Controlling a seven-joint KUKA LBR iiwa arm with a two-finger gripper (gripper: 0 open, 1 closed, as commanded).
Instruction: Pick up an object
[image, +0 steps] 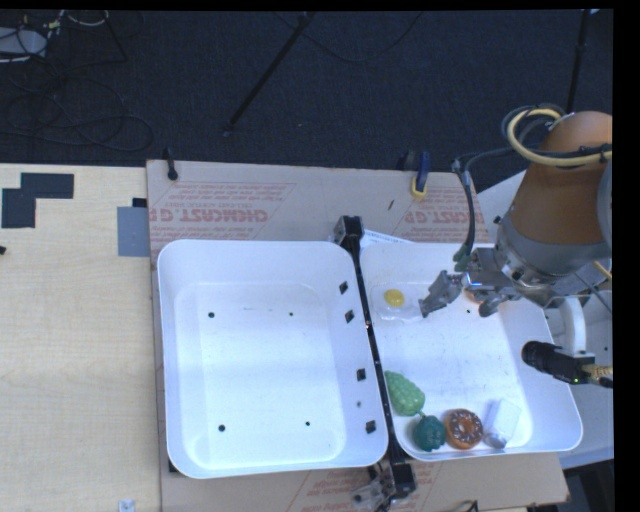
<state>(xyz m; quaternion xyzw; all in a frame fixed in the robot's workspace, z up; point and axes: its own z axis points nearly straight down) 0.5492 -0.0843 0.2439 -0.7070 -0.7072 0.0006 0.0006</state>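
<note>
Hanging above the right bin (560, 425), the tool (462, 296) carries nothing — its fingers look spread, one toward the small yellow piece (394, 298). Likely targets cluster along the near wall: green lump (405, 393), teal ball (430, 433), doughnut (463, 428).

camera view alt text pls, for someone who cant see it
A grey and orange arm reaches from the right, its gripper over the right bin near a small yellow object. Along that bin's near edge lie a green object, a teal ball, a donut and a white block.
</note>
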